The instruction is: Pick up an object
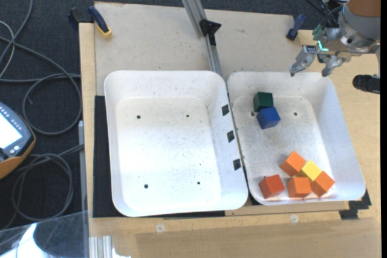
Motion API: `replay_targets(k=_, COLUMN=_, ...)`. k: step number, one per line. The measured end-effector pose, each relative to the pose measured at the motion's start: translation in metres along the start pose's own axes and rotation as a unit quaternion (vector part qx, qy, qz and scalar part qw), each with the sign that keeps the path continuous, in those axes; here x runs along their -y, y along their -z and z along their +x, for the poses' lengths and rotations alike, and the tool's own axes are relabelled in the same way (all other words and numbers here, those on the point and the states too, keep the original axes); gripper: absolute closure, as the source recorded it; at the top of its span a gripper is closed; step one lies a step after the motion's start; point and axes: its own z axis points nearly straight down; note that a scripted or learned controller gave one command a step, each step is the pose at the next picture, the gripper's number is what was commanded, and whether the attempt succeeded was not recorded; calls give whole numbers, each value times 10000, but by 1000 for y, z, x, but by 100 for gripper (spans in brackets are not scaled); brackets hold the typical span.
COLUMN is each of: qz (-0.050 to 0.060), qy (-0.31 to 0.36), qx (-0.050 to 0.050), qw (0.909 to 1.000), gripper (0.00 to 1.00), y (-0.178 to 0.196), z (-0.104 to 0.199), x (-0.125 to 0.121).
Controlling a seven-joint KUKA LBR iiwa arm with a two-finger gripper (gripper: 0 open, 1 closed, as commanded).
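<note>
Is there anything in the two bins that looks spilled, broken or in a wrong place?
Nothing stands out. All blocks lie inside the right bin: a green block touching a blue block, and orange blocks clustered with a yellow block near the front edge. The gripper hovers open above the bin's far rim.

**Where the things lie around the right bin**

The right bin (338, 130) stands on the bench (151, 39), and the left bin (121, 190) lies just beside it, on its left. In the right bin two cubes (266, 110) touch each other near its far wall. Five more cubes (299, 176) lie packed together in its near right corner. The gripper (313, 67) hangs above the far right edge of this bin, apart from all cubes.
</note>
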Motion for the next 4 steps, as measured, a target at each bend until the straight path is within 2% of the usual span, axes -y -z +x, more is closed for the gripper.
replay_targets(k=1, qz=-18, qy=6, qx=10, qw=10000, gripper=0, y=3, z=0, x=-1)
replay_targets(k=2, qz=10, qy=-2, qx=2, qw=10000, gripper=0, y=-61, z=-2, x=0)
replay_targets(k=3, qz=6, qy=0, qx=1, qw=10000, gripper=0, y=-104, z=2, x=3)
replay_targets(k=4, qz=-41, qy=-7, qx=15, qw=10000, gripper=0, y=-122, z=2, x=2)
